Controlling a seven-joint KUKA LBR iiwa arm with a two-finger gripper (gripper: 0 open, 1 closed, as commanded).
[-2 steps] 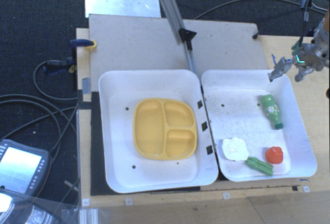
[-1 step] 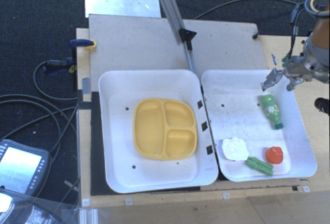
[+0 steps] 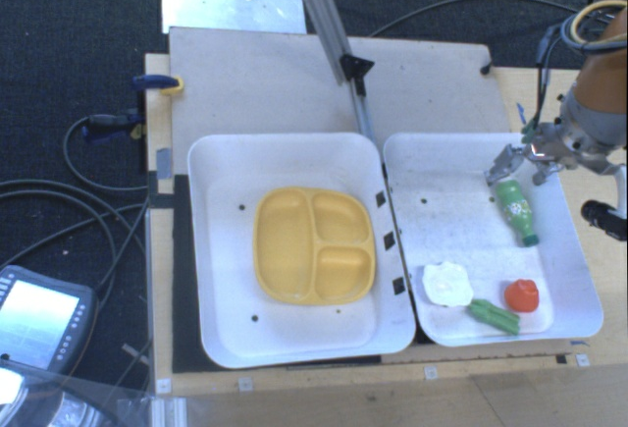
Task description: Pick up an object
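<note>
I see a green pepper (image 3: 494,315), white piece (image 3: 447,284) and red tomato (image 3: 522,294) near in the right bin (image 3: 432,170). Farther, the green bottle (image 3: 515,211) lies below my pincer (image 3: 523,160), spread open, holding nothing.

plate (image 3: 314,245) in left bin (image 3: 211,219), bottle (image 3: 515,210) in right bin (image 3: 442,170)

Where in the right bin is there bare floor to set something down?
The right white bin is bare across its left and middle floor, between the divider and the green plastic bottle. The front is crowded: white round piece, small green item, red-orange item.
</note>
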